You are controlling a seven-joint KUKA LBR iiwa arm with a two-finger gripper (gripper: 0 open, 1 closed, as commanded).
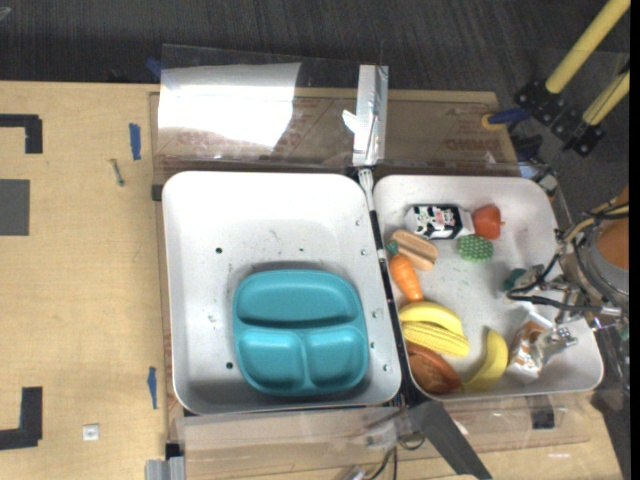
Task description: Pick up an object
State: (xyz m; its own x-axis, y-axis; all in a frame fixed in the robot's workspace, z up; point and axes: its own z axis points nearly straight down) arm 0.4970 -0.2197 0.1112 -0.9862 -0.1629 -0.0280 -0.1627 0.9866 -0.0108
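Orange-banded wrist [612,253] trailing thin black cables [535,286].

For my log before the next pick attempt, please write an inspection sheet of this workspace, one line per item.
Surface: two white bins side by side, left bin, right bin.
Job's things: in the right bin, bananas, carrot, hot dog, black-and-white cow-print item, red fruit, green ball.
Clutter: teal divided tray lying in the left bin.
Grippers: gripper low over the right bin's near right corner; finger state not readable.
Cables: thin dark wires by the wrist.
Surroundings: clear plastic panel behind the bins; yellow poles at upper right.
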